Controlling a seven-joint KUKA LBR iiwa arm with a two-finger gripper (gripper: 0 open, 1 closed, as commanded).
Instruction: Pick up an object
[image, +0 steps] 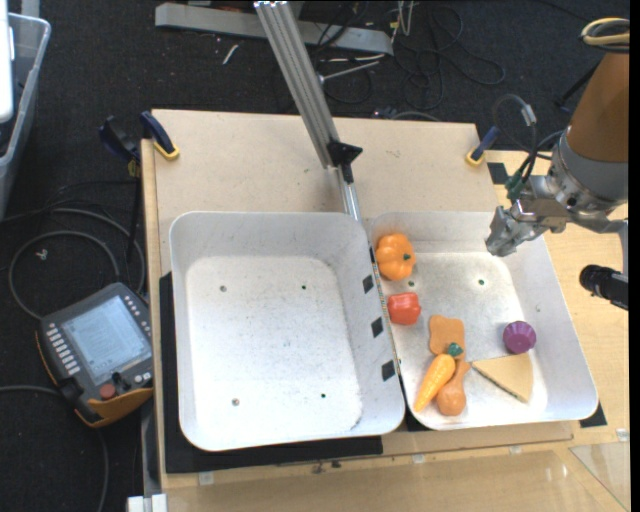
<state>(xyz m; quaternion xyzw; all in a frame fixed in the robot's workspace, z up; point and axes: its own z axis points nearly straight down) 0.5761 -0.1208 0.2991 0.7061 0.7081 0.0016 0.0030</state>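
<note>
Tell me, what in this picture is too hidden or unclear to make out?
- Gripper, camera view: too small and blurred to tell whether it is open.
- Arm: cut off by the right edge.
- Small orange piece: partly covered by the carrot; unidentifiable.
- Handheld screen: text too small.

arm enters from the right edge, orange band up top, grey wrist below it angled down and to the left, gripper (501, 240) at its lower-left end pointing downward, nothing visible between its tips, too small to judge its opening
</note>
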